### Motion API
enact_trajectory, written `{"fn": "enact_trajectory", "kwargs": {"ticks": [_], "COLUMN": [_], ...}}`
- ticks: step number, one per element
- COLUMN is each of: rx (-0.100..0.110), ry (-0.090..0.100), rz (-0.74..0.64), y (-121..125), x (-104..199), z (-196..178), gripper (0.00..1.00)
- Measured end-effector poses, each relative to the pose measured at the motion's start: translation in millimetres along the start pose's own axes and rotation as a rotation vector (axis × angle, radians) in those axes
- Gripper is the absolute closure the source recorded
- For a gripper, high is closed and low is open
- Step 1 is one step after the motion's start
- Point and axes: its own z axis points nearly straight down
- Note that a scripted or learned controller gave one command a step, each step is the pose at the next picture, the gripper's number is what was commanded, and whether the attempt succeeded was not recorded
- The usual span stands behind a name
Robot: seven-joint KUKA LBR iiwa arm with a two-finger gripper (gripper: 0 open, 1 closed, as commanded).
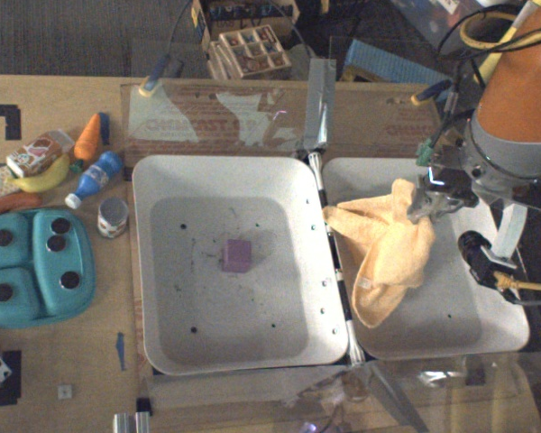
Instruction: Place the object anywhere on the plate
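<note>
At the bottom of the frame the wooden desk (63, 368) shows its front edge, partly cut off. Just above, two white bins sit side by side. The left bin (162, 332) holds a small purple block (236, 255) lying flat near its middle. The right bin (496, 323) holds a yellow cloth (389, 260), crumpled, one corner draped over the wall shared by the bins. The pincer (426, 207) sits at the cloth's upper right edge, and the fabric rises in a peak to meet it; whether its fingers are apart or closed on the cloth is too blurred to tell. The orange-banded arm (514, 88) is cut off by the right edge. At middle left a teal tray (27, 282) lies cropped by the frame, with a can (113, 216), a blue bottle (96, 178), a banana (41, 179) and a carrot (90, 135) beyond. Farther back a cluttered box (248, 50) is hard to make out.
</note>
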Motion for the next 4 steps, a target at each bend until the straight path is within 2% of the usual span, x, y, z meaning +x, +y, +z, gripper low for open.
{"fn": "enact_trajectory", "kwargs": {"ticks": [1,2,3,4], "rx": [0.004,0.003,0.0,-0.002], "ry": [0.0,0.001,0.0,-0.001], "rz": [0.054,0.087,-0.134,-0.137], "y": [-21.4,-41.8,23.7,24.2], "x": [35.7,101.1,26.7,27.7], "z": [127.7,127.0,57.3,47.6], "gripper": [1.0,1.0,1.0,1.0]}}
